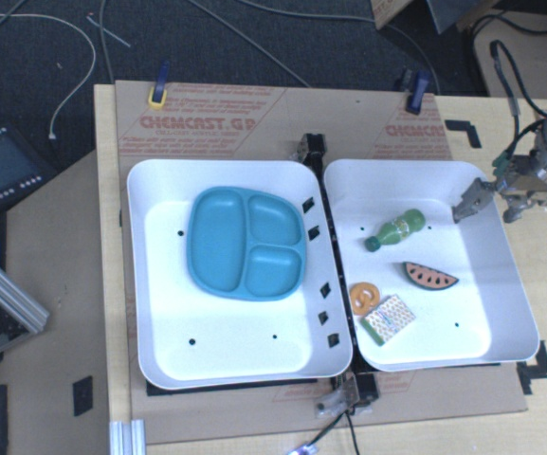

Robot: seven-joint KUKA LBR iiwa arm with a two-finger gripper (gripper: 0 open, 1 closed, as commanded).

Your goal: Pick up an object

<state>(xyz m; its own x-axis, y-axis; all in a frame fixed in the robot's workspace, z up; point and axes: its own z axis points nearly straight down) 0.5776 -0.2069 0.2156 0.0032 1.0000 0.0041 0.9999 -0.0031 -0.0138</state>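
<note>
- Dark carpet with loose cables surrounds the counter, which carries two white bins side by side.
- Left bin: holds a blue divided plate.
- Right bin: holds a green bottle, a watermelon slice, a pretzel and a small patterned packet.
- End effector: positioned over the right bin's upper right corner, fingers spread, nothing between them.
- Task status: no object is lifted; all four items lie flat on the bin floor. Approach, closure and lift remain, by this estimate.
- Nearest candidate: the bottle, lying on its side at a tilt near the bin's centre, apart from the other items. Its rounded body is likely to roll under an off-centre grip.
</note>
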